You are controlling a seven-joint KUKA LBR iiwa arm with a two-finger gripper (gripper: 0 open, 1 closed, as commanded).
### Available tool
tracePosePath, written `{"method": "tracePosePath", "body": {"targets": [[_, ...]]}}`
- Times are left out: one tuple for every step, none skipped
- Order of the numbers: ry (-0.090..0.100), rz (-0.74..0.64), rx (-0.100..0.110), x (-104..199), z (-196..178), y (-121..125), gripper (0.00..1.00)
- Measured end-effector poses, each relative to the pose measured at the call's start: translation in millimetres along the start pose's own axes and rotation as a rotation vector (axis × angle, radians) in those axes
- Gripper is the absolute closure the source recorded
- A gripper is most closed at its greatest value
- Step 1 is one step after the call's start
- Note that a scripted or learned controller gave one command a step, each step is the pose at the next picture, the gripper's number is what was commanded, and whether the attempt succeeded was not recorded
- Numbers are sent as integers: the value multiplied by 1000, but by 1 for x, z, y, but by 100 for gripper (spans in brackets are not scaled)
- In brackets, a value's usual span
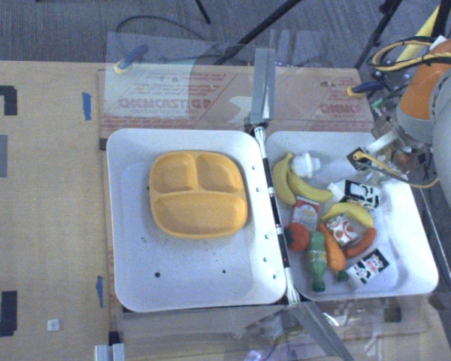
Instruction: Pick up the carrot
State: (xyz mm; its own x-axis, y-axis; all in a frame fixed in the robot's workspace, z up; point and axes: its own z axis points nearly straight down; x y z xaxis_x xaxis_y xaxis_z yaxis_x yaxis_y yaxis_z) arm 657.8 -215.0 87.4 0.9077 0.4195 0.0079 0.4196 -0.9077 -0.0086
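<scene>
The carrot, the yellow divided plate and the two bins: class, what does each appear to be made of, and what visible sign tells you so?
Carrot: probably moulded toy plastic; its orange is even and smooth.
Yellow divided plate: likely matte plastic; one uniform colour, rounded moulded compartments, no sharp glare.
Left bin and right bin: seemingly thin white plastic with soft rounded rims, though the material stays uncertain.
</scene>
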Motion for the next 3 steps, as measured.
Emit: {"method": "tracePosePath", "body": {"targets": [[0,58,1,-5,0,-2,100],[2,224,-3,-1,0,1,100],[-7,58,1,-1,2,-1,100]]}}
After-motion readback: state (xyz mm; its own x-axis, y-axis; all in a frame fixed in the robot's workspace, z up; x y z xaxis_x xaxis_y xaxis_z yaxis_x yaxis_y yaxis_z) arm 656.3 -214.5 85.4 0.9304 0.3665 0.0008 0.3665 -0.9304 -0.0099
